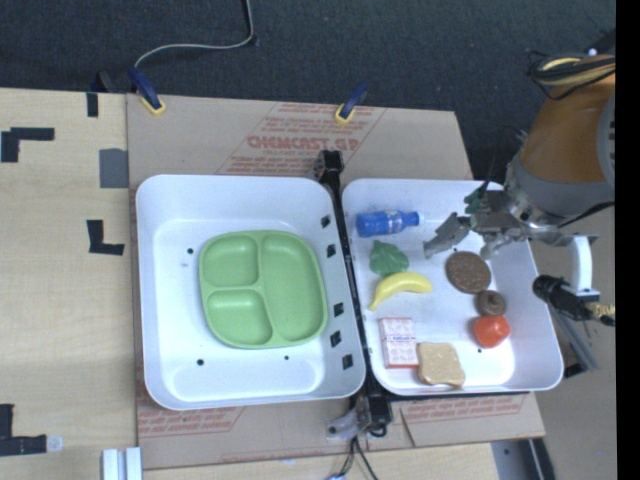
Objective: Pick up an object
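Camera view shows the claw (470,230) spread open and holding nothing, just above the brown cookie (468,272); it should descend straight, centred over it, before closing.

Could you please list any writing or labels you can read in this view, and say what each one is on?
"CHEMCAST GP", red print on the brown cardboard sheet under the bins; the smaller red lines around it are too blurred to read.
Red-and-white packet in the right bin: printing too small to read.
Blue bottle: no label legible.
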`<state>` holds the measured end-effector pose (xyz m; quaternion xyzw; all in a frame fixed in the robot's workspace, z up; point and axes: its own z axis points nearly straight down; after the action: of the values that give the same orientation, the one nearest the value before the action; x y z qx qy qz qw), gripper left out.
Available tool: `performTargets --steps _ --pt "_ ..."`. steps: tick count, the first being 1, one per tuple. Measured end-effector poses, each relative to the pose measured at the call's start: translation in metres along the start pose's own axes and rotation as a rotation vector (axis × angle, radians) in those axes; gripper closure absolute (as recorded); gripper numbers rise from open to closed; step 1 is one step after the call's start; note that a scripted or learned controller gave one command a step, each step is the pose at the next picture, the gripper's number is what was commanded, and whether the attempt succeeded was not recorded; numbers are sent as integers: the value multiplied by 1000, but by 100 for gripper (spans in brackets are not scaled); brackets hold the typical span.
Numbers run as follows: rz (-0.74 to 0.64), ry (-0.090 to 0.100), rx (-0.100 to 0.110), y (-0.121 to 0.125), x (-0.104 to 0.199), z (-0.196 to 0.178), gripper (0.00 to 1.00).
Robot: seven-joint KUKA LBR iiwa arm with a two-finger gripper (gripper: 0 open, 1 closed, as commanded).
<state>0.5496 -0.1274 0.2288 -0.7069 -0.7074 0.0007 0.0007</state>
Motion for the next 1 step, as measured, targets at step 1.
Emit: performTargets --steps 1 --pt "-2 1 1 33 55 45 0"
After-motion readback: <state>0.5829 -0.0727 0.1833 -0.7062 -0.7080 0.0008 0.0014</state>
